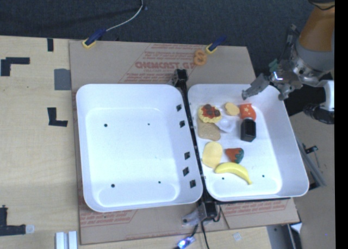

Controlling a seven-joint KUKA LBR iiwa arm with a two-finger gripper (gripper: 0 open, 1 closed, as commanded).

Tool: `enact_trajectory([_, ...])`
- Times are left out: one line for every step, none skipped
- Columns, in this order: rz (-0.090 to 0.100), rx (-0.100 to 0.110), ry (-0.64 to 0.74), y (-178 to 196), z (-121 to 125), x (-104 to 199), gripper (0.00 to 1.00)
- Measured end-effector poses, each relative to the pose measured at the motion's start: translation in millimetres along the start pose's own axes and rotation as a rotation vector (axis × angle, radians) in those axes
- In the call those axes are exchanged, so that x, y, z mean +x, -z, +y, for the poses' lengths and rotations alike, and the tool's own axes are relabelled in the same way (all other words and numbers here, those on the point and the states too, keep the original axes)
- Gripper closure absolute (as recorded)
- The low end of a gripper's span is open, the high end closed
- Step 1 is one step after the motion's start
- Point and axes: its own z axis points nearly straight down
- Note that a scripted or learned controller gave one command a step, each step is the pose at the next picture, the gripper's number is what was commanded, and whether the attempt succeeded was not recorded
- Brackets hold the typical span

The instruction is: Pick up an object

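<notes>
Dark carpet at the far side, wood-look tabletop carrying a cardboard sheet with two white bins on it. Left bin and right bin touch along a centre seam.

Arm comes in from upper right, orange band above the wrist, grey wrist angled down and left. End effector sits over the far-right edge of the right bin, above the bin contents, not touching any item. Can't tell from this angle whether it is wide or narrow; nothing visible in it.

Objects are all in the right bin, clustered toward its left half, near and left of the end effector:
- red block, closest to the end effector, just below it
- small yellow piece just left of the red block
- black item touching the red block's near side
- red-and-yellow toy by the seam
- tan flat piece just near of that
- yellow oval
- small red-and-green piece
- banana, nearest, curved, lying flat
</notes>
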Motion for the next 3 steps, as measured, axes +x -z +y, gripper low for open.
enact_trajectory([0.005, 0.01, 0.004, -77, -25, 73, 0.0])
enact_trajectory([-0.008, -0.002, -0.004, -159, -38, 92, 0.0])
enact_trajectory([-0.002, -0.002, -0.003, -157, -67, 71, 0.0])
